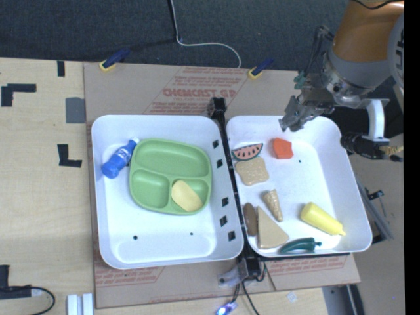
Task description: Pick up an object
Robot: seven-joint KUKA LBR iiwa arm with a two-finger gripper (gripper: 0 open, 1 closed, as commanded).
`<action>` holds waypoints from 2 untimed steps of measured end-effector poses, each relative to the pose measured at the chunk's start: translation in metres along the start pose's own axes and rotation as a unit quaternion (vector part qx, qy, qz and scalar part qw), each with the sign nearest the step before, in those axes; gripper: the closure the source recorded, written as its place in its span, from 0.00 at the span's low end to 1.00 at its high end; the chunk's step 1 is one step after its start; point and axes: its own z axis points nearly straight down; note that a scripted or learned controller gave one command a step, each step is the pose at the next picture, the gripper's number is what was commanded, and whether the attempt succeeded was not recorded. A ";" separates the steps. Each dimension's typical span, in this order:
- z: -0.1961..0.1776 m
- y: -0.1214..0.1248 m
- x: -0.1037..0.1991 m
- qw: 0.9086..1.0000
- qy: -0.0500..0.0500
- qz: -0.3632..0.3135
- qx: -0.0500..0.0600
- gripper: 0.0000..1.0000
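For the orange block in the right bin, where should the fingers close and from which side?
Come straight down on the orange block and close across its two flatter sides. It is small and chunky, lies apart from the watermelon slice, and the gripper hangs just above it.

Arm (367,38) enters from right, wrist angled down-left; gripper (291,123) hangs low, nothing visible between its fingers.

Bench (39,195) (cardboard-topped, apparently) with bins (105,195)

Plate (152,157) in left bin (105,195)
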 end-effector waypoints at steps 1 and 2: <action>0.040 -0.055 -0.082 1.000 -0.002 0.008 0.000 1.00; -0.084 -0.026 -0.076 1.000 -0.003 0.002 -0.011 1.00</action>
